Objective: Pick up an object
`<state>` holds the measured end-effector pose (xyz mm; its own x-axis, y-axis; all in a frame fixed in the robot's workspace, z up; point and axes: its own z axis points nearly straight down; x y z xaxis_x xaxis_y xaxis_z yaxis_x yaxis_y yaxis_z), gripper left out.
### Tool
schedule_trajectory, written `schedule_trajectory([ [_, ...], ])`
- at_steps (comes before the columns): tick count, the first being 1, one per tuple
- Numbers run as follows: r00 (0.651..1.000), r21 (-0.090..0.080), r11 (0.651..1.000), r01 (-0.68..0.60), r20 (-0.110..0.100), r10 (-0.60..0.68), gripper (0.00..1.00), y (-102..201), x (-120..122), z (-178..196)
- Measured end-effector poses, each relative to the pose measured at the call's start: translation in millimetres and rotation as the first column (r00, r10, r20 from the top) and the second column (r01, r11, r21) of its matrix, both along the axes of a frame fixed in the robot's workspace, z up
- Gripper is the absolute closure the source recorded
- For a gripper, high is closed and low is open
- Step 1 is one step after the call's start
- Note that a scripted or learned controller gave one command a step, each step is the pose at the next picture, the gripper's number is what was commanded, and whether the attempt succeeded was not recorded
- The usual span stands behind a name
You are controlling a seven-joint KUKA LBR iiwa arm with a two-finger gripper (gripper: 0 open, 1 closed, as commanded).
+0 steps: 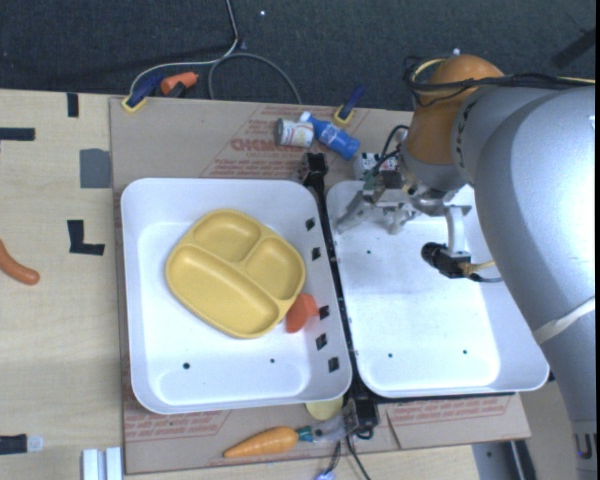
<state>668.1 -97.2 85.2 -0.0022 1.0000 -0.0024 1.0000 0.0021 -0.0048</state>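
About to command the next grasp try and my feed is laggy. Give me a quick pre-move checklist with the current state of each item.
1. Target in a bin: ok. The yellow three-compartment plastic plate lies flat in the left white bin, with a small orange-red piece at its lower right edge.
2. Gripper position: not ok. It sits over the right white bin, at its top left corner, away from the plate.
3. Jaws open or shut: cannot tell.
4. Anything held: cannot tell.
5. Divider between bins: ok, nothing lies across it.

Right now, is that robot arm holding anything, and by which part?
It cannot be told: the gripper sits low over the right bin, with no object visible at it.
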Motion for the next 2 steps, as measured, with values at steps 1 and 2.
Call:
schedule_trajectory([
  [1,1.0,0.0,1.0,0.001,0.008,-0.001,0.0,-1,-38,1],
  [2,1.0,0.001,1.0,-0.002,0.004,0.002,0.0,-3,2,0],
])
